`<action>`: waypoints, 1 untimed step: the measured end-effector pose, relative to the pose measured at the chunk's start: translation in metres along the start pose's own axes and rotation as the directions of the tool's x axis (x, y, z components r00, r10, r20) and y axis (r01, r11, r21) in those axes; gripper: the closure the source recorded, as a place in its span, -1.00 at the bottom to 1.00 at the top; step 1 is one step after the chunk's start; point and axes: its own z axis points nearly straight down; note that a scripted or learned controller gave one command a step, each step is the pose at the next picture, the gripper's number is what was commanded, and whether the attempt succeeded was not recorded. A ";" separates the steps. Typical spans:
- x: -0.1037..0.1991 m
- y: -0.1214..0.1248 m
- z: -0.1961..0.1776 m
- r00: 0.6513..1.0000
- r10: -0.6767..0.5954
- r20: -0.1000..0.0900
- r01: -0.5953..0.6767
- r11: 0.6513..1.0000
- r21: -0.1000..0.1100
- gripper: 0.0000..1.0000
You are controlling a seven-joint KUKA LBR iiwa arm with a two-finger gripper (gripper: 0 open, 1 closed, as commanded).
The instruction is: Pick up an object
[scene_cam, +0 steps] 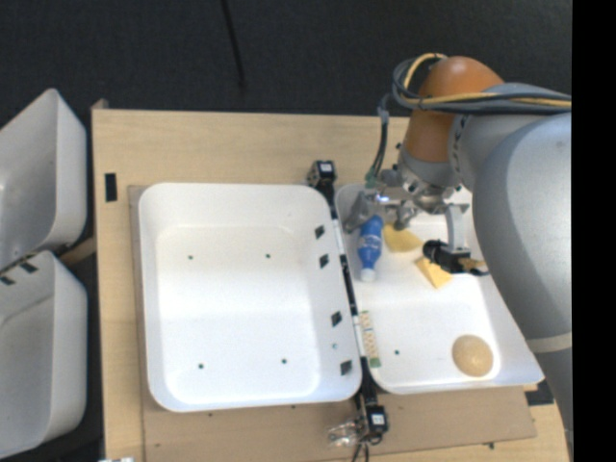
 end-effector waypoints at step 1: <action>0.000 0.000 -0.002 1.000 0.001 -0.001 -0.001 1.000 -0.003 -1.00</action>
